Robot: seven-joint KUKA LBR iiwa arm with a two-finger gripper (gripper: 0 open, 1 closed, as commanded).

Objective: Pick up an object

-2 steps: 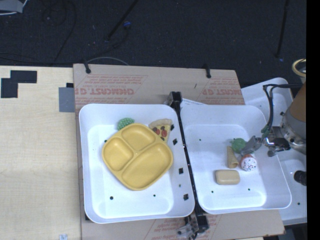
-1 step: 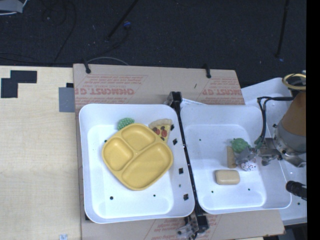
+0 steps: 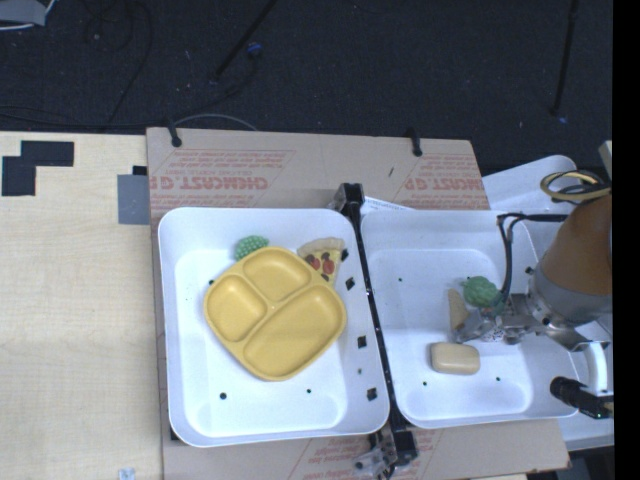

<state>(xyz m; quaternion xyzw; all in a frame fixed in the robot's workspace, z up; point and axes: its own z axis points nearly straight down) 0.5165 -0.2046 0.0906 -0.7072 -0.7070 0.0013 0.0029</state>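
My gripper (image 3: 483, 326) reaches in from the right and hangs low over the right bin (image 3: 420, 258), near its middle right. A green lumpy toy (image 3: 481, 290) lies just behind it, touching or nearly so. A beige rounded block (image 3: 455, 358) rests on the bin floor just in front of the gripper and to its left. A small tan piece (image 3: 458, 311) sits at the gripper's left side; what it is stays unclear. I see nothing plainly held.
The left bin (image 3: 190, 368) holds a yellow divided plate (image 3: 276, 311), a green knobbly toy (image 3: 251, 245) and a pizza-slice toy (image 3: 323, 257) behind it. A black divider (image 3: 368, 313) separates the bins. The arm's orange band (image 3: 590, 248) stands at the right edge.
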